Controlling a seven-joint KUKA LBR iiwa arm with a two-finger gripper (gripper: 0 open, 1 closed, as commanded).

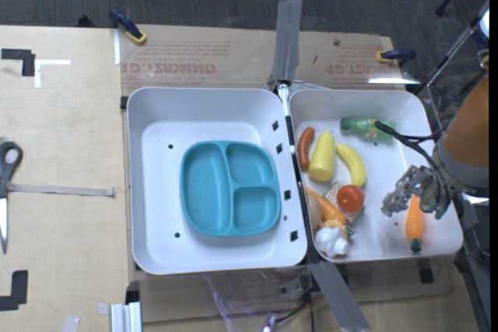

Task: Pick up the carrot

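Note:
The carrot [415, 223] is orange with a dark green end and lies near the front right corner of the right bin [389, 101], green end toward the front wall. My gripper [415, 200] reaches in from the right and hovers over the carrot's upper end. Its fingers [394, 201] stand open, one on each side of that end, with a visible gap to the carrot. The grey arm with its orange band [475, 128] hangs over the bin's right wall.
The right bin's left half holds a green bottle [362, 126], red sausage [306, 145], yellow bottle [323, 154], banana [352, 164], tomato [350, 198], orange wedge [324, 206] and white garlic [331, 239]. The left bin [148, 167] holds a blue divided plate [231, 188]. Scissors [8, 167] lie far left.

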